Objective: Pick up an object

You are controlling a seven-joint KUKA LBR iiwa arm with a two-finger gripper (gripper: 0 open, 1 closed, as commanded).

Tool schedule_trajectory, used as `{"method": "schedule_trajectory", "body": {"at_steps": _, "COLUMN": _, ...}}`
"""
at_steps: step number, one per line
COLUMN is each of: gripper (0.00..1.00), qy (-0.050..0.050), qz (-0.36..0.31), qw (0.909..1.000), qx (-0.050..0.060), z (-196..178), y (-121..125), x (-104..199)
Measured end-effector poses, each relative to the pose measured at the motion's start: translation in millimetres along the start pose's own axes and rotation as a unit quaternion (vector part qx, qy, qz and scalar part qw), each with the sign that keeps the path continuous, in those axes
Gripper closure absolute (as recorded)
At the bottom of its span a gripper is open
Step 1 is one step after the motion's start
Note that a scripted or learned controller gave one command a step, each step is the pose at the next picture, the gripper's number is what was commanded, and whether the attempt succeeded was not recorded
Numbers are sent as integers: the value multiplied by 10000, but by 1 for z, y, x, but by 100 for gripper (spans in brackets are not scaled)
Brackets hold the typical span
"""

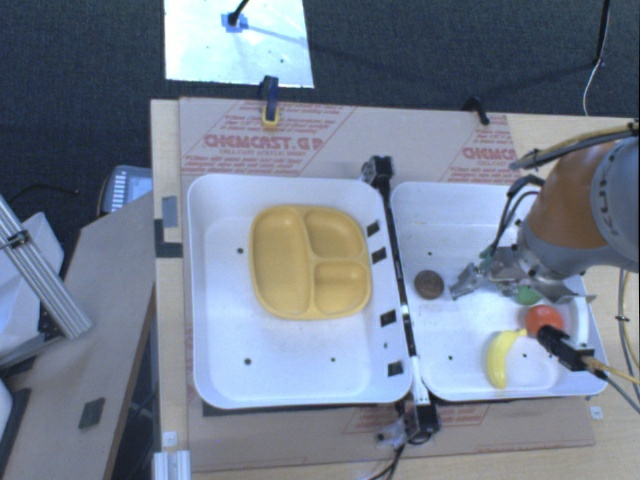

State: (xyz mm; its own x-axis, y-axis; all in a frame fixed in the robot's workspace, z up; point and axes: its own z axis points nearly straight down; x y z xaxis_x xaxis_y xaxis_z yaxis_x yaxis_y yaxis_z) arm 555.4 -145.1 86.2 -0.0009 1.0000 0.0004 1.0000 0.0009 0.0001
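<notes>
Right bin [440,208] carries the candidates: one small brown disc [429,284] lying flat near the divider, one yellow banana-shaped piece [500,357] towards the near wall, one orange-red round piece [543,319] just beside the banana, and one green item [527,293], mostly hidden under the arm. The tool [468,282] sits low over the bin floor just right of the brown disc; nothing visible between its tips, and I cannot tell whether they are spread or pressed together, since the tip region is small and blurred. Judgement on handling: the disc looks thin, rigid and light, and lying flat it offers little edge, so a pinch across its rim would likely slip. The banana piece looks like light hard plastic, curved; across its mid-body is the best hold. The round orange piece may roll if nudged. Left bin [215,298] holds one yellow divided tray [308,261] with three compartments, broad and shallow, graspable only at the rim. Counts: two bins, one tray, four small objects. Both bins rest on the surface [330,138].
</notes>
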Motion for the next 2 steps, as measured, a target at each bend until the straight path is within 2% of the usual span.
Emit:
{"method": "schedule_trajectory", "body": {"at_steps": 1, "gripper": 100, "qy": -6, "qz": 4, "qw": 10000, "qx": -10, "z": -12, "y": 0, "x": -1}}
{"method": "schedule_trajectory", "body": {"at_steps": 2, "gripper": 100, "qy": -10, "qz": 9, "qw": 10000, "qx": -21, "z": -60, "y": -2, "x": -9}}
